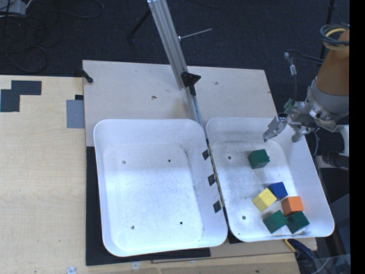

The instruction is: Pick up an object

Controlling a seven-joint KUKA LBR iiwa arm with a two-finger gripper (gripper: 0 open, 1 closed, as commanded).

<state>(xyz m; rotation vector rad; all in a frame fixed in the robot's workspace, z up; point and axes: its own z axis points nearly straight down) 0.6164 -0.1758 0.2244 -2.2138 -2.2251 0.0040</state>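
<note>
With the pincer (284, 128) spread open and empty over the right bin's (319, 178) far rim, the lone green cube (259, 158) — lying apart from the clustered blocks (nearer corner) — is best straddled squarely before the fingers are closed.

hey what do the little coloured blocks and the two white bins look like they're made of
Blocks, for example the yellow block and the lone green block: probably painted wood or foam; flat, matte colour, crisp edges, no glare. The view cannot settle which.
Right bin and left bin: likely moulded plastic; smooth white surface, rounded corners and a raised lip, with a soft sheen on the floor.
</note>
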